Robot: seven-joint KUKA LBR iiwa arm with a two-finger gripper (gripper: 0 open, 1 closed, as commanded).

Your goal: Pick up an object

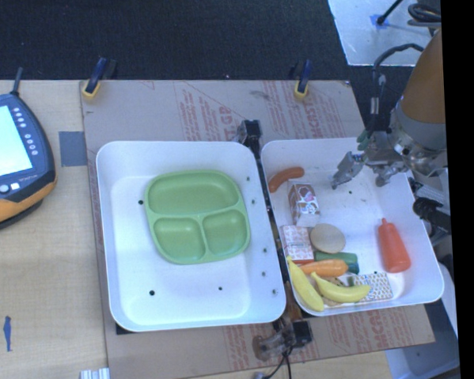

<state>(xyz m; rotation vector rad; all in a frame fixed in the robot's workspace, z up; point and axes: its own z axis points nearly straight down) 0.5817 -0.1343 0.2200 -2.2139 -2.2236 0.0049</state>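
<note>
Claw: over the far part of the right bin, fingers spread apart, nothing between them.
Arm: reaching in from the right, orange band above the wrist.
Nearest bare floor: directly under the claw, no item there.
Candidates: sausage at the bin's far left corner; small packet just beside it; red bottle lying alone toward the right wall.
Crowded corner: bananas, carrot, round cookie and wafer touching or overlapping near the left wall.
Best pick, as a judgement: red bottle, well apart from the rest, room for both fingers.
Approach: straight down, fingers across the bottle's narrow width, not along its length.
Risk: a round body rolling out on closing; centre over the middle.
Left bin: green divided plate, not a target.
</note>
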